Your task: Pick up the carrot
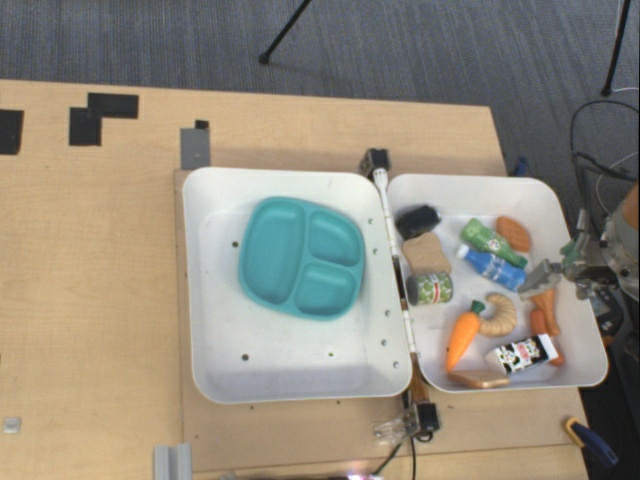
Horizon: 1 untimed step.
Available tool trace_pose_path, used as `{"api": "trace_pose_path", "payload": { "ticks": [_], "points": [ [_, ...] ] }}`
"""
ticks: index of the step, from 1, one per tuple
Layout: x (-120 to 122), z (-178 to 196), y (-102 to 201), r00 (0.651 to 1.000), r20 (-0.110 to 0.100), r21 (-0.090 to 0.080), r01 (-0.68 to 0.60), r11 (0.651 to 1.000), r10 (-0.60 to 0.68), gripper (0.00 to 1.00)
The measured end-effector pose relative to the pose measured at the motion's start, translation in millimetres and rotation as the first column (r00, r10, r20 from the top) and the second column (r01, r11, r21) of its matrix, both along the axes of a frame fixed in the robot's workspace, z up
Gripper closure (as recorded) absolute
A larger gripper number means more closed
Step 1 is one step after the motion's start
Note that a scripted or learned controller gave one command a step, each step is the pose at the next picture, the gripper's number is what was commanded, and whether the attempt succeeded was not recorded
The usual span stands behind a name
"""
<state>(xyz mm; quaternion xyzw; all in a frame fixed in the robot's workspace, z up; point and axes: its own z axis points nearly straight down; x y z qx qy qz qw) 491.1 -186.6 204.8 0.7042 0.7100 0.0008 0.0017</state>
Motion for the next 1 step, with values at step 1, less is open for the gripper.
{"api": "trace_pose_path", "payload": {
  "ticks": [1],
  "points": [
    [0.9, -115.5, 32.8, 0.989, 0.010, -0.004, -0.147, 0.989, 0.147, 0.00]
  ]
}}
